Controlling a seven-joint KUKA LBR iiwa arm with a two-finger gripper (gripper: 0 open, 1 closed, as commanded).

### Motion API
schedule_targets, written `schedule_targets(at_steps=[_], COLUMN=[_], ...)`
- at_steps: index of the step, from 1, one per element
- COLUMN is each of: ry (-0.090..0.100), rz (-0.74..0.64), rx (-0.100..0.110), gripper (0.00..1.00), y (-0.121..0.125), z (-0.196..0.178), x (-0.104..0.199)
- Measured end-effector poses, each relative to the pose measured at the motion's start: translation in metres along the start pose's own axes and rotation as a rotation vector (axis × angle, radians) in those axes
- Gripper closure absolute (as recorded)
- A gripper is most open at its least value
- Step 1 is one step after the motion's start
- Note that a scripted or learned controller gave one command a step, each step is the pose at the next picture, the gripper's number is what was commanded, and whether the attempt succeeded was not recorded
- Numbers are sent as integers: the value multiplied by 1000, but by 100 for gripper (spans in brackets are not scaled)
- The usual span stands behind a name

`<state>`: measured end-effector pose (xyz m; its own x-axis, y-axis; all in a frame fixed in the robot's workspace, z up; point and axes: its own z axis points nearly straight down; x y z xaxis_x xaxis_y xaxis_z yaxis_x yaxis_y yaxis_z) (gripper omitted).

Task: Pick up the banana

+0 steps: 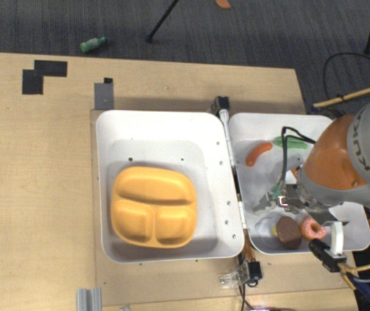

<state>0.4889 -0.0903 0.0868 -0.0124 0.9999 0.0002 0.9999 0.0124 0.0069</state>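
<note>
From my remote station I see the arm [340, 164] reaching in over the right bin [246, 129], with the claw [277, 201] low inside it. The wrist hides most of the claw, so I cannot tell how far open it is or whether it has hold of anything. I also cannot tell where the banana is from this view.

Just below the claw and slightly to its right lies a brown lump [289, 232], with a pink ring-shaped piece [313, 229] touching it on the far side. Above the claw is an orange-red sausage [259, 153]. Above and to the right, a green item [293, 144] is partly under the arm. Well to the claw's left, the left bin [107, 173] on the tabletop [35, 186] holds a yellow sectioned dish [153, 206].
</note>
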Motion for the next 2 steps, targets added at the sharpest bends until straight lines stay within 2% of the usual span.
schedule_targets(at_steps=[1, 2], ry=[-1, -1], rz=[198, 193], rx=[-2, -6], gripper=[0, 100], y=[0, 2], z=[0, -11], x=[4, 5])
